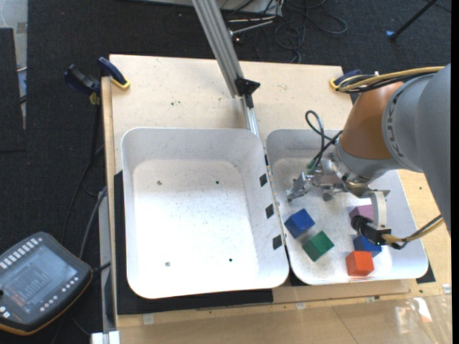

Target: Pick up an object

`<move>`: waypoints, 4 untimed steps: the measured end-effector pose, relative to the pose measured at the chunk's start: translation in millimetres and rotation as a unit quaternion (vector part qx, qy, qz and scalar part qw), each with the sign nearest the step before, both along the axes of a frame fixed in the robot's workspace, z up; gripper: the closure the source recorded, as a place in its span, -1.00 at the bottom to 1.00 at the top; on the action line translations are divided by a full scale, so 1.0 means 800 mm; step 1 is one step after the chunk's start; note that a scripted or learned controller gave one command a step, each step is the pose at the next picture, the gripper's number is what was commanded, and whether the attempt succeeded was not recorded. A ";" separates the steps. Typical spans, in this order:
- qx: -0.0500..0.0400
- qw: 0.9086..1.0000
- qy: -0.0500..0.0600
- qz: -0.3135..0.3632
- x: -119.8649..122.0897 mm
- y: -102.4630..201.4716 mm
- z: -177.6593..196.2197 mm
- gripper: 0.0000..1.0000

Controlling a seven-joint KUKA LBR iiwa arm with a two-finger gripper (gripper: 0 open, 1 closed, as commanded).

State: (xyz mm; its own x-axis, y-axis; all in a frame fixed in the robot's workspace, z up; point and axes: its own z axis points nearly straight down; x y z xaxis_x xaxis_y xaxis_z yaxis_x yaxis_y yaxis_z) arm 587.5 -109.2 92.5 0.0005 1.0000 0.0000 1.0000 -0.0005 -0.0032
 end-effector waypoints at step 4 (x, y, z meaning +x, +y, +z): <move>-0.001 1.000 -0.005 0.001 -0.014 -0.008 0.191 1.00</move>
